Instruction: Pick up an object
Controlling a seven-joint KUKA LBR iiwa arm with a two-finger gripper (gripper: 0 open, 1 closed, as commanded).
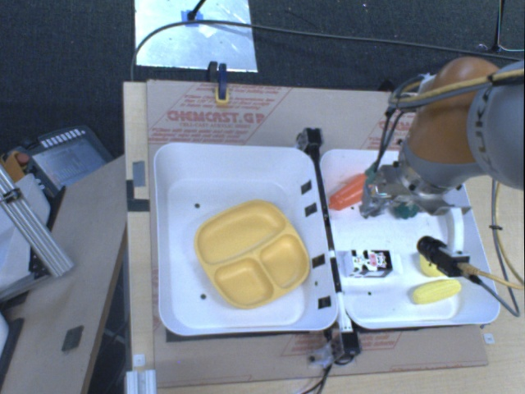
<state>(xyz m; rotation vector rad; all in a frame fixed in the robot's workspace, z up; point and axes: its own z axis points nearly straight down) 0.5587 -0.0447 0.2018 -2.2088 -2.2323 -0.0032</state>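
My gripper [375, 203] hangs low over the back of the right bin [410, 314], reaching in from the right. Just to its left lies an orange carrot [348, 191], whose right end touches or sits under the gripper. A small teal thing [404, 212] sits right beside the gripper on its right. Nearer the front of this bin lie a small black-and-white carton [371, 262] and a yellow corn cob [435, 290].
A yellow divided plate [250, 253] lies in the left bin [176, 220]. A black divider [321, 220] runs between the two bins. A yellow clamp [221, 84] sits on the cardboard behind the bins.
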